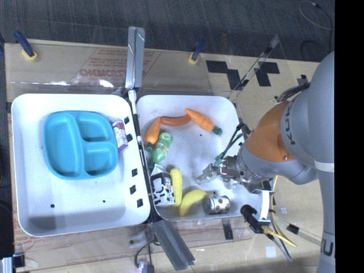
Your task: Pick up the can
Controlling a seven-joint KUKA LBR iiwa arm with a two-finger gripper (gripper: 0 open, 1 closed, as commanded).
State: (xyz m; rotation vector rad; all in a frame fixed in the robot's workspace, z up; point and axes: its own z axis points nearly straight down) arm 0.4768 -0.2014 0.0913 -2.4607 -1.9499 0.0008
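Bright even overhead light, soft shadows, glare on white bins [34, 152], slightly soft focus

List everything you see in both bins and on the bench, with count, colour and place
can: one, dark with red, near edge of right bin
banana: one, yellow, left of the can
corn cob: one, yellow, above the banana
black-and-white carton: one, right bin's left wall
green bottle: one, right bin, upper left
carrots: three, orange, far part of right bin
divided tray: one, blue, left bin
small packet: one, purple and white, beside the tray
bins: two, white
arm: one, grey and orange, right
end effector: one, above the can
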